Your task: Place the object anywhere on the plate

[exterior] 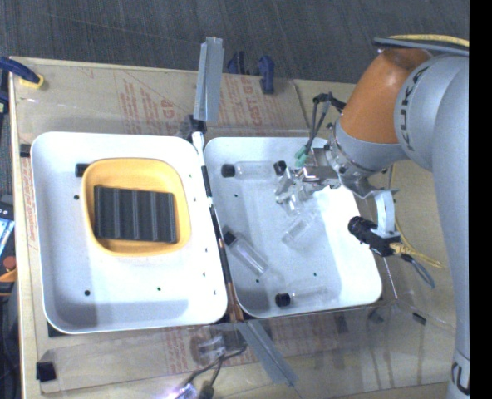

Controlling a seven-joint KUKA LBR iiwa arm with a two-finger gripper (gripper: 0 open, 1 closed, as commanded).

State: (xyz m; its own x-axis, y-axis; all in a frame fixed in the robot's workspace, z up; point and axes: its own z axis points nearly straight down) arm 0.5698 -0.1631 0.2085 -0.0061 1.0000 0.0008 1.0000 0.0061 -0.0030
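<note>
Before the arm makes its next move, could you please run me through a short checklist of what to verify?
1. Plate sits in the left bin: ok.
2. Plate's top is free to receive something; a dark ridged insert covers its middle: ok.
3. End effector is over the right bin, not the plate: not ok for placing.
4. Something held in the end effector: cannot tell.
5. Clear tube lies loose on the right bin's floor: ok.
6. Path leftward over the divide between the bins is unobstructed: ok.
</note>
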